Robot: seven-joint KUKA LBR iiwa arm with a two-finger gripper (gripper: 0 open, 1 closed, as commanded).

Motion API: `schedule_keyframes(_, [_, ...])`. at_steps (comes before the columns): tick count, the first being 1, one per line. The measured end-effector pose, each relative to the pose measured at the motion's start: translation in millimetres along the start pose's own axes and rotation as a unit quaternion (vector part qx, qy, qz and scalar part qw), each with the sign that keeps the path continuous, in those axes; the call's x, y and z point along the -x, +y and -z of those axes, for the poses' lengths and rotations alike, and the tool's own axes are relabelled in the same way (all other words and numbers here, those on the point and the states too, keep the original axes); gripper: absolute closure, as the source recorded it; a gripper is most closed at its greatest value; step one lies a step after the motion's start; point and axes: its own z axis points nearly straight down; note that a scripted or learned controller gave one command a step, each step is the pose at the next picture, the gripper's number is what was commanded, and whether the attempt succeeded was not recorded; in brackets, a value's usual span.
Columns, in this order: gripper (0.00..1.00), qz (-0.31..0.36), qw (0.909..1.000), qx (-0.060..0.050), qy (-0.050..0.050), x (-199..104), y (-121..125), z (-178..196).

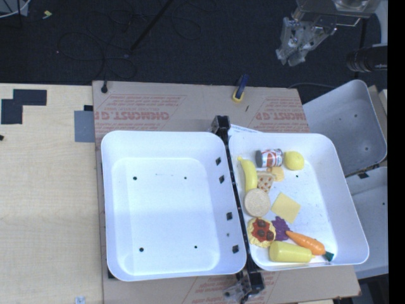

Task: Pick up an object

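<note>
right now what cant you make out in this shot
- Gripper, camera view: small and blurred against the dark floor at the top right, so whether it is open or shut cannot be told.
- Can label: too small to read.
- Purple item: partly covered by the carrot, so its shape is unclear.
- Small patterned piece beside the banana: too small to identify.
</note>
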Motion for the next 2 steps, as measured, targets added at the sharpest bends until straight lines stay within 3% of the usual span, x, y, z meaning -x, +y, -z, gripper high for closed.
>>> schedule_keyframes(1, [1.00,0.000,1.0000,0.000,0.000,59.6,0.3,-16.9])
schedule_keyframes(2, [1.00,0.009,0.9999,0.003,0.003,-69.3,-0.7,10.6])
